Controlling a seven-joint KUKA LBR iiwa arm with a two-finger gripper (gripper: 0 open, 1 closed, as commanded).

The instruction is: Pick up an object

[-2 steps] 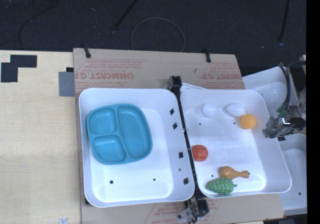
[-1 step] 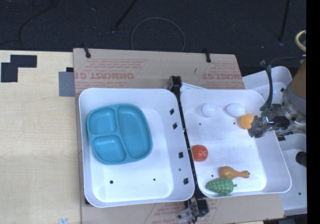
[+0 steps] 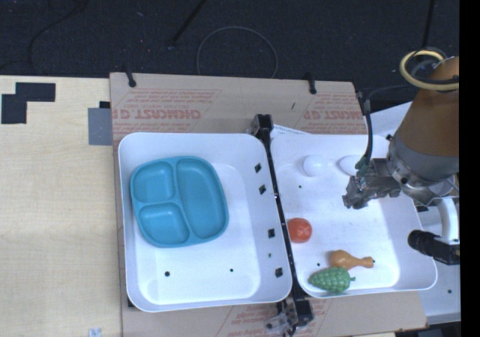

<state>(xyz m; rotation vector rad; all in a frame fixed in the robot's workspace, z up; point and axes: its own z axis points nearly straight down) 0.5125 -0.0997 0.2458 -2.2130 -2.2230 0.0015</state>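
On the left, the left bin (image 3: 191, 283) holds a blue divided plate (image 3: 178, 200), lying flat toward its left side with three compartments. A black divider (image 3: 274, 212) runs between this bin and the right bin (image 3: 409, 272), the two walls touching along it.

In the right bin, a red tomato-like ball (image 3: 299, 230) lies close to the left wall, about halfway along. Nearer the front edge, a green bumpy fruit (image 3: 330, 280) rests against the near rim, and an orange drumstick-shaped toy (image 3: 350, 260) lies just beside it, slightly farther back and to the right; the two look to be touching or nearly so. Toward the far side, two white rounded objects (image 3: 313, 166) sit on the bin floor, hard to make out against the white.

The gripper (image 3: 358, 197) hangs over the right bin's middle-right part, well apart from the tomato and the two near toys. Nothing is between its fingers; whether they are apart or together cannot be told. The arm (image 3: 429, 129) rises behind it at the right.
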